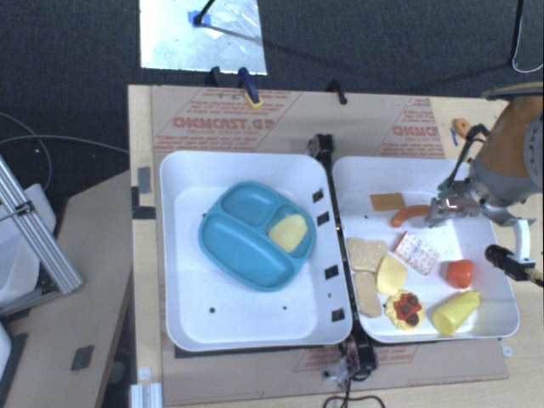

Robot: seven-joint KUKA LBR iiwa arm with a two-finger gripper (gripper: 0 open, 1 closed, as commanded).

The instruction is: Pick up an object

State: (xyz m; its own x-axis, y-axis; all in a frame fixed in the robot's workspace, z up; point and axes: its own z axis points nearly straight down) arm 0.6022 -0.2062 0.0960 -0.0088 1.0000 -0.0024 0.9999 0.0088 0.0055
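My gripper (443, 208) hangs low over the back of the right bin (497, 228), reaching in from the right. It is at the right end of an orange sausage (409, 216), touching or just above it; I cannot tell which. A brown cracker (387, 201) lies just left of the sausage. In front of them lie a red-and-white packet (416, 252), a red tomato (460, 272), two bread slices (367, 254), a yellow disc (392, 274), a small pizza piece (405, 308) and a yellow bottle shape (455, 310).
The left bin (187, 228) holds a blue divided plate (242, 245) with a yellow piece (289, 231) in its right compartment. A divider with black clips (327, 219) runs between the bins. A black arm part (510, 263) juts over the right bin's right edge.
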